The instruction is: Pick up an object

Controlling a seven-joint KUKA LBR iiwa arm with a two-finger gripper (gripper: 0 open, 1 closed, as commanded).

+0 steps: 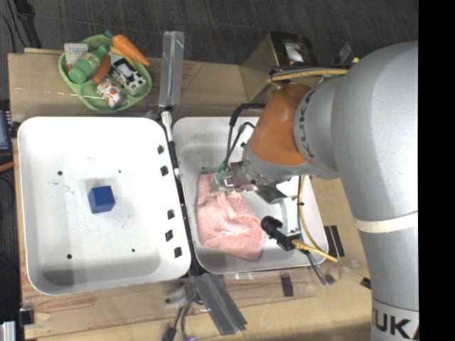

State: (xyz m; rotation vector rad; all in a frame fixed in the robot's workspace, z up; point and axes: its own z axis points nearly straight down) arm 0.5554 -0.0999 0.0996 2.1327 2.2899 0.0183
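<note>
A crumpled pink cloth (227, 219) lies in the right bin (186, 144), against its left wall. My gripper (229, 178) is low over the cloth's upper edge, hanging from the grey arm with its orange band (279, 135). The arm's bulk covers much of the right bin and hides the fingertips. A blue cube (102, 199) rests alone in the left bin (43, 144), left of the middle.
A green bowl (105, 73) of toy food, with a carrot on top, stands on the bench behind the left bin. A divider with black clips (173, 190) separates the bins. Cables and a black connector (279, 234) hang by the cloth's right side.
</note>
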